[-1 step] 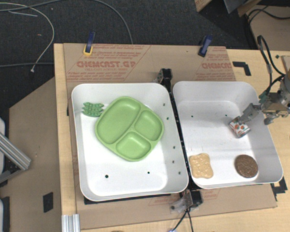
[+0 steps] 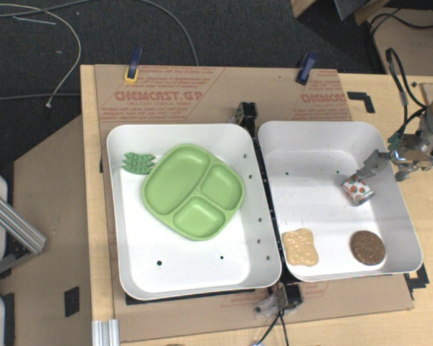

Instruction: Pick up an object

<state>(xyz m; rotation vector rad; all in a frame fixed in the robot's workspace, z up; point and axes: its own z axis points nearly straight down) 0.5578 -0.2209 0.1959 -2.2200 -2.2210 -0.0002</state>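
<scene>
In the right bin [image 2: 310,150] lie a small white object with red spots [image 2: 357,191], a tan cracker-like piece [image 2: 300,247] and a round brown cookie [image 2: 367,247]. My gripper [image 2: 364,179] reaches in from the right edge and slants down to the left. Its tip sits right at the top of the spotted object, touching it or nearly so. Whether that object is gripped cannot be made out. The left bin [image 2: 130,251] holds a green divided plate [image 2: 193,191] and a small dark green pod-shaped item [image 2: 138,163] at its upper left.
The bins sit side by side on a cardboard sheet [image 2: 202,85] held by blue clamps [image 2: 134,63] at the back. The arm's wrist [image 2: 418,146] hangs over the right bin's right wall. Cables run across the dark floor behind.
</scene>
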